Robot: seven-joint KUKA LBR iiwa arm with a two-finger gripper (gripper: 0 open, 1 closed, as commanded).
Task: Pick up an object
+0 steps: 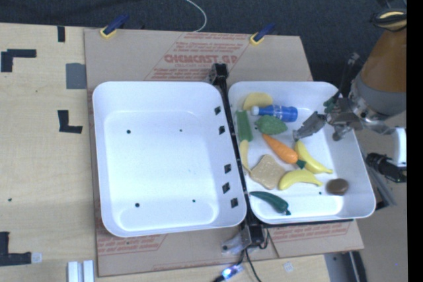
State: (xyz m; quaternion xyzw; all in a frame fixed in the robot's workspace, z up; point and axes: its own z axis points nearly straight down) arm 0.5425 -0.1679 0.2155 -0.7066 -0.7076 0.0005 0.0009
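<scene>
The right bin holds several toy foods. Among them are an orange carrot, two yellow bananas, a slice of toast and a blue bottle. There is also a yellow fruit, a green leafy piece, a green cucumber, a dark green pepper and a brown round piece. My gripper hangs over the right bin's right half, just above the upper banana. It is open, with nothing between its fingers.
The left bin lies beside the right one, with a black hinge strip between them. Both rest on a cardboard sheet held by blue and yellow clamps. A cable runs down from the back.
</scene>
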